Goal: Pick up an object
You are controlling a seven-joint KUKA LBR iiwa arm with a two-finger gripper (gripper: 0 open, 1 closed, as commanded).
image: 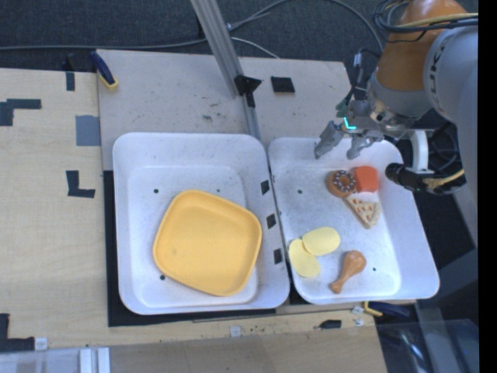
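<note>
While the arm [423, 53] reaches in from the right, we see its gripper [342, 146] hang over the right bin's [411, 282] far edge, its 2 fingers spread with nothing between them. Just beside it lie a donut [342, 183], a red block [366, 179] and a pizza slice [365, 209]. Nearer us sit 2 yellow chips [314, 249] and a drumstick [347, 271]. A yellow plate [207, 242] rests in the left bin [132, 158].
</note>
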